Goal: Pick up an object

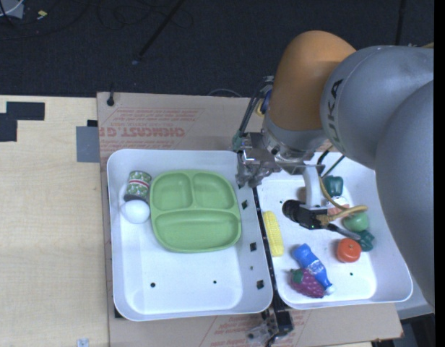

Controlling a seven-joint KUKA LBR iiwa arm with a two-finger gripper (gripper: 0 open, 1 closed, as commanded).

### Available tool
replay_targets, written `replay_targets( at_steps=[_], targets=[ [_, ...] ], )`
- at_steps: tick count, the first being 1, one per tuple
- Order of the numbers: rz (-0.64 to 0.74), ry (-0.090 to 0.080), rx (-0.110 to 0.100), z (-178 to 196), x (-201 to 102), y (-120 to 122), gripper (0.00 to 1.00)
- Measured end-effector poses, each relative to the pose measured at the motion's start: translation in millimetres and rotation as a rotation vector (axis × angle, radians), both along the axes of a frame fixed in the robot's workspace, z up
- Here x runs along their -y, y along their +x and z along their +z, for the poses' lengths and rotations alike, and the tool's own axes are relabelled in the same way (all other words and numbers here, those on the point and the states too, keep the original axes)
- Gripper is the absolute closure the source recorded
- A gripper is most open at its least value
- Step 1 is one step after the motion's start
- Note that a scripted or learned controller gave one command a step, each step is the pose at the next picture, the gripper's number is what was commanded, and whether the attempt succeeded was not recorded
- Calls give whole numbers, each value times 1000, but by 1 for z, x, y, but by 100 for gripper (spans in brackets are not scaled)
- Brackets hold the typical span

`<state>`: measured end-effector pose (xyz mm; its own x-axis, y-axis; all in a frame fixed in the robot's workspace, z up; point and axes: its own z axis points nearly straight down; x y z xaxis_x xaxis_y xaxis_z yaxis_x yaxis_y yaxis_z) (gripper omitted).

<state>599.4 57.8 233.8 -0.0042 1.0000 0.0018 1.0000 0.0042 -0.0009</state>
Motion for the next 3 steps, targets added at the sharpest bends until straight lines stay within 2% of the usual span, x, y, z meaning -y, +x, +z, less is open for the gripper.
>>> replay_targets(
  at_steps=[2, 3],
  targets=[
    [-4, -2, -3, -6, -22, 7, 100],
    [-5, -2, -2, 4, -14, 1, 100]
  ],
)
